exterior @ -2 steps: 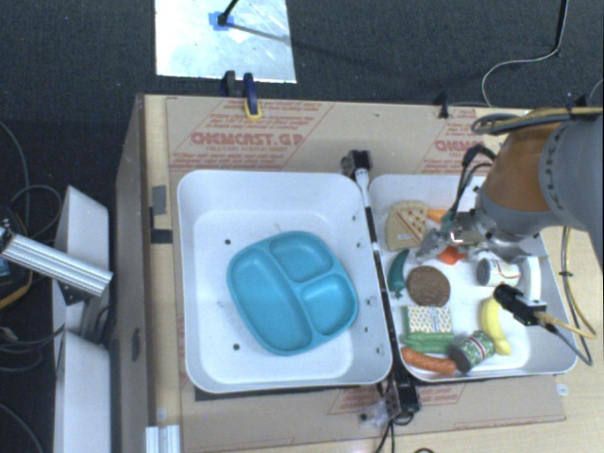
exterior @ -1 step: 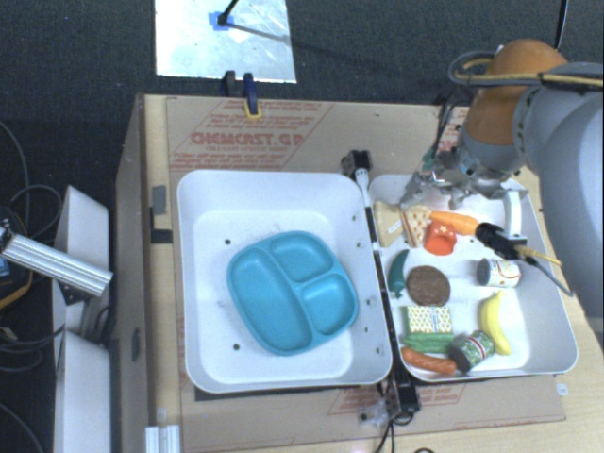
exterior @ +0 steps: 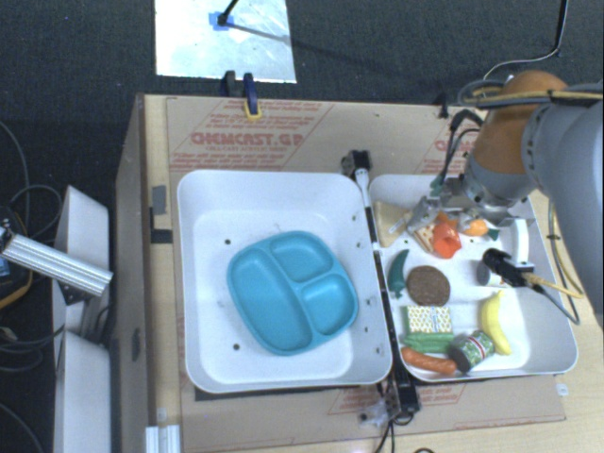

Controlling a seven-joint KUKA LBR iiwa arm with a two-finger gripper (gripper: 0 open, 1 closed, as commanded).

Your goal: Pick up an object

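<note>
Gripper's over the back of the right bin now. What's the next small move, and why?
Probably a short straight descent. The gripper sits at the far end of the right bin, right above the red-orange toy, with nothing visibly between its fingers. The banana and brown patty lie nearer the front, farther from it.

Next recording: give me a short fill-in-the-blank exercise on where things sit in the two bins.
1. The blue divided tray lies in the ____ bin.
2. The banana lies in the ____ bin.
3. The brown round patty sits just above the ____ sponge-like block.
4. The gripper hangs over the ____ bin.

Missing words: left; right; green and yellow; right
</note>
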